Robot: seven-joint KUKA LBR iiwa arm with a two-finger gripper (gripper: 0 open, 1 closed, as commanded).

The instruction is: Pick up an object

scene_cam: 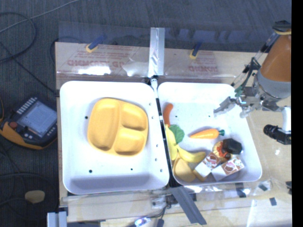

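Orange and plain to see, the carrot lies in the right bin, with a banana and small cartons just below it. We judge it the easiest pick: come straight down, fingers astride its narrow width, clear of the black lump at its tip. Up and to the carrot's right, the arm leans over the bin's corner, its tool released, fingers spread, grasping nothing.

Glossy white plastic bins hold a smooth matt yellow plastic tray.
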